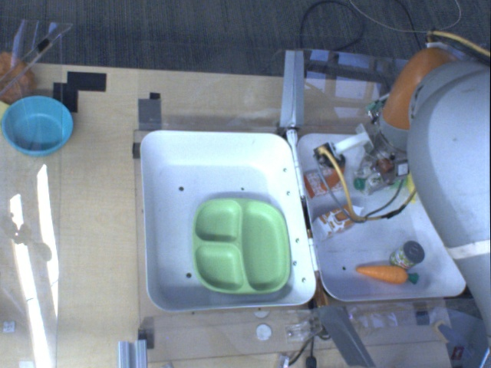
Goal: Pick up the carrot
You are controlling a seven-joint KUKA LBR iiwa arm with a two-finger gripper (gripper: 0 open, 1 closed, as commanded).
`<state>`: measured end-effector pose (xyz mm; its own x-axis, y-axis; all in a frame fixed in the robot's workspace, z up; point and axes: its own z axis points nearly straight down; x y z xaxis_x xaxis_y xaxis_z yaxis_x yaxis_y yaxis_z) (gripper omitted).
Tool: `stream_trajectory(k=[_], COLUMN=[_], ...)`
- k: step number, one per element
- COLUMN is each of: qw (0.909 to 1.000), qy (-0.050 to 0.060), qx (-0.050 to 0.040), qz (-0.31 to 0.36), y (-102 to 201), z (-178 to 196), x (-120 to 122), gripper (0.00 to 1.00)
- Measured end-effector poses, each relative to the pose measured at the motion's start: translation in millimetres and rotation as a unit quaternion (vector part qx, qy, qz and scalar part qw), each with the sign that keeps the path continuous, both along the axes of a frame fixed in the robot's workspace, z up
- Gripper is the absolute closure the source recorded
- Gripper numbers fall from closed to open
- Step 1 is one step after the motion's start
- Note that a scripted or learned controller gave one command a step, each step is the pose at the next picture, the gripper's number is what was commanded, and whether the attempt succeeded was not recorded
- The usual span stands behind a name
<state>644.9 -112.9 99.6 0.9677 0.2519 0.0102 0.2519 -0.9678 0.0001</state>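
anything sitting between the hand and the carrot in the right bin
Nothing visible blocks it. The hand hangs over the bin's far part, and the carrot lies near the front wall on bare floor. A small jar sits close beside it.

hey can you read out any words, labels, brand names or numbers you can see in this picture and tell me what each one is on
None can be read.
Upper orange-and-white packet, right bin: print too blurred to read.
Lower orange-and-white packet, same bin: print too blurred to read.
Small jar beside the carrot: label too small to read.
Green divided plate, left bin, blue bowl: no lettering visible.
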Motion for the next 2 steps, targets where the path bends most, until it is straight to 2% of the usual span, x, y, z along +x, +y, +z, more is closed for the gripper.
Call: stream_trajectory(k=[1,2], qw=[0.9997,0.9997], qy=[0.003,0.003], qx=[-0.0009,-0.0009], qz=[-0.023,-0.023], y=[-40.2,-39.8], z=[57.9,57.7], x=[14.1,14.2], gripper=[1.00,0.00])
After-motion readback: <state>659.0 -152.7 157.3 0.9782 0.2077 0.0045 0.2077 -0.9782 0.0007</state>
